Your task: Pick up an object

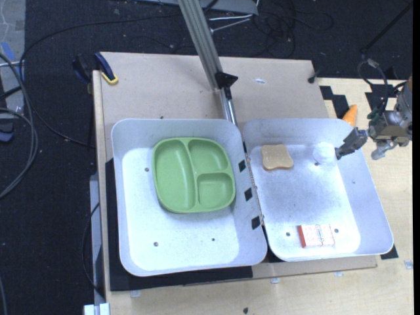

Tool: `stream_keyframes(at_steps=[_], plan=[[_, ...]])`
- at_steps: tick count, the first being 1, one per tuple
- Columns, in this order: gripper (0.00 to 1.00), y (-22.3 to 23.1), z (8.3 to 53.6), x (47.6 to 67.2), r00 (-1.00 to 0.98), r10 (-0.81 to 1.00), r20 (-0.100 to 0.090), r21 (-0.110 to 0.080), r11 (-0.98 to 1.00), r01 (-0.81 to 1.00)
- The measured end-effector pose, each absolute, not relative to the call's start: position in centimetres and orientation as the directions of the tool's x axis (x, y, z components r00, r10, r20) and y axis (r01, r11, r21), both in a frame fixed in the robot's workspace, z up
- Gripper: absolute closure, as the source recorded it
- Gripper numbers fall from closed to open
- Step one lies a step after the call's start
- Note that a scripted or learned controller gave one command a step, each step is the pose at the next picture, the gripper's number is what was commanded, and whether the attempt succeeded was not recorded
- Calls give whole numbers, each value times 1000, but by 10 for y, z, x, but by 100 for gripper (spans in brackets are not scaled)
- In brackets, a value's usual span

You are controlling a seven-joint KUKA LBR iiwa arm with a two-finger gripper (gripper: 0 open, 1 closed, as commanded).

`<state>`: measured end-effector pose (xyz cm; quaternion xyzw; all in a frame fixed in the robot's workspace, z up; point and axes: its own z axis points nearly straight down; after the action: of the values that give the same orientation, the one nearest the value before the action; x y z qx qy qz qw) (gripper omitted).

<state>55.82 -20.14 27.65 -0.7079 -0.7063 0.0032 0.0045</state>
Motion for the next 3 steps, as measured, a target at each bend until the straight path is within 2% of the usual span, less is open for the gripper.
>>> stream_keyframes(at_steps=[1, 3], plan=[[0, -201, 283, 560, -1, 1000, -1, 0, 1, 1000], [0, -212, 182, 567, 1, 1000, 0, -3, -1, 1000]])
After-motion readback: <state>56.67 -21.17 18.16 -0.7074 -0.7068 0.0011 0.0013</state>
